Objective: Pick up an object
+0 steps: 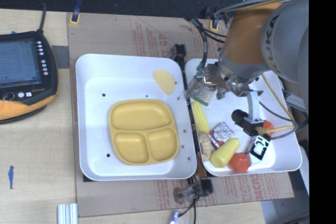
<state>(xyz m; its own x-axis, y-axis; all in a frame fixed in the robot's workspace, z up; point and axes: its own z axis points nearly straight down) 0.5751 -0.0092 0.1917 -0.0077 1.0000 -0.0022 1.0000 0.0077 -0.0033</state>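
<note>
The right bin (286, 162) holds a yellow corn cob (200, 116), a red and white packet (221, 132), a yellow lemon-shaped piece (224, 151), a red tomato-like piece (240, 162) and a black and white block (259, 148). My gripper (202, 87) hangs over the bin's far left corner, just above the corn's upper end. A small greenish patterned thing (204, 96) lies right under it; whether it is gripped is hidden by the wrist. A small orange piece (268, 125) lies at the bin's right side.
The left bin (89, 113) bears a yellow divided tray (143, 131) and a pale yellow oval piece (164, 81) near its far right corner. A tablet with an orange casing (23, 73) rests on the bench at the left. The rim between the bins (187, 113) runs beside the gripper.
</note>
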